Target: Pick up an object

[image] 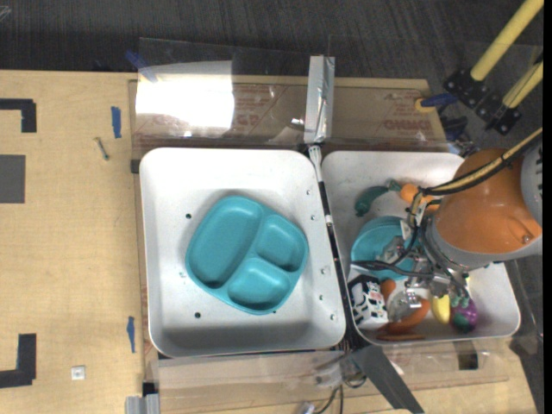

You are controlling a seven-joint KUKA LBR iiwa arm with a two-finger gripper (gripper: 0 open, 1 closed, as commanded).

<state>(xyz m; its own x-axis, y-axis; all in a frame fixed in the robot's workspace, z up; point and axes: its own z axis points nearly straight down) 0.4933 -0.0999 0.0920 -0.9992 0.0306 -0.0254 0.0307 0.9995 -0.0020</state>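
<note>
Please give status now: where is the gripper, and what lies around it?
Gripper low in right white bin, among small toys. Orange round toy just below it. Teal divided plate alone in left white bin.

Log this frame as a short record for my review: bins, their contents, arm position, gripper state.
left bin: shallow white bin holding a teal plastic three-compartment plate
right bin: shallow white bin with a heap of small toys, among them a black-and-white spotted toy, a yellow piece and a purple piece
arm: orange wrist band above the right bin
gripper: gripper low among the toys; grasp unclear

Arm (483, 214) over cluttered, perhaps toy-filled bin (509, 317)
</note>
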